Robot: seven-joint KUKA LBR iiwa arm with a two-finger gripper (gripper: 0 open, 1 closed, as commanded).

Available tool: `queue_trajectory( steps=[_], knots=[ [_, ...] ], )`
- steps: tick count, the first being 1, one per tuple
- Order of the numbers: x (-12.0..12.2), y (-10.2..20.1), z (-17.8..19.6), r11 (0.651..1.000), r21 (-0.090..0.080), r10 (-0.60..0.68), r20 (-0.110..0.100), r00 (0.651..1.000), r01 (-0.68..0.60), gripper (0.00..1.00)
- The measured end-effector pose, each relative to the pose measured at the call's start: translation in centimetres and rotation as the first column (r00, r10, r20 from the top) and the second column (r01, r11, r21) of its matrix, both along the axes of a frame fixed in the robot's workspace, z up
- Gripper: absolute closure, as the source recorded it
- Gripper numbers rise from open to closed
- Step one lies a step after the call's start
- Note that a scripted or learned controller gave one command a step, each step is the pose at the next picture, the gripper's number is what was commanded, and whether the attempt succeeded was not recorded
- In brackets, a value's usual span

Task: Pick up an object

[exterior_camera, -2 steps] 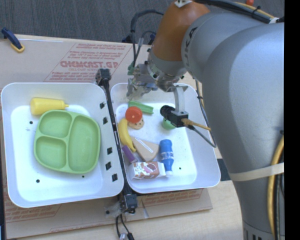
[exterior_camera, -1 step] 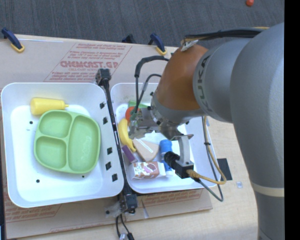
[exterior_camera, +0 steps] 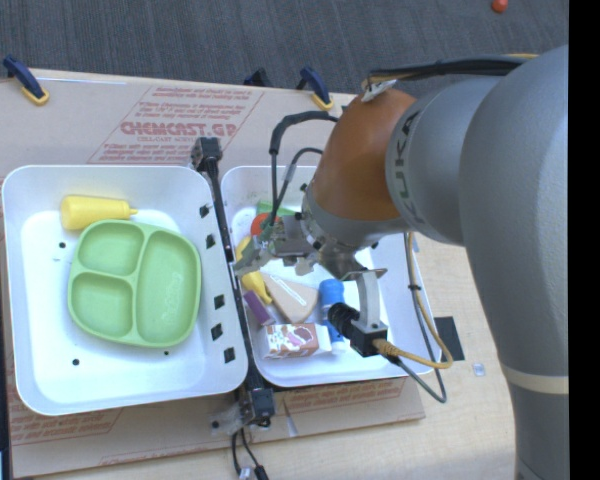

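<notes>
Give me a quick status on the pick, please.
Gripper low in right bin, grasp unconfirmed. Small items cluttered beneath. Green plate, yellow bottle in left bin.

Right bin (exterior_camera: 400,368) mostly hidden under the arm (exterior_camera: 380,168), arm cut off at right edge

A robotics lab: clamped cardboard bench (exterior_camera: 180,118), 2 white bins (exterior_camera: 20,268), cabling.

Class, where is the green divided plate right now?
The green divided plate lies in the left bin, just below the yellow bottle.
</notes>
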State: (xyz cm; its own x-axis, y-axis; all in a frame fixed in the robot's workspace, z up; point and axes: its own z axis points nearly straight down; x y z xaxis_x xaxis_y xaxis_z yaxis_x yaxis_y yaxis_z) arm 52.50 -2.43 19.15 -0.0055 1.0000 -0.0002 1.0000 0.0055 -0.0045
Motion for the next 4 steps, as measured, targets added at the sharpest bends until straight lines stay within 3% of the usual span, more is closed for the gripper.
queue_trajectory(
  steps=[1,2,3,4],
  knots=[
    [6.5,-6.8,-4.9,1.000,0.000,-0.002,0.001,1.000,0.002,0.00],
    [7.2,-7.3,-9.6,1.000,-0.008,-0.002,0.010,1.000,0.002,0.00],
    [7.1,-7.0,-8.8,1.000,-0.003,0.003,0.002,1.000,-0.003,1.00],
    [7.1,-7.0,-7.8,1.000,-0.003,0.006,0.000,1.000,-0.006,1.00]
  ],
)
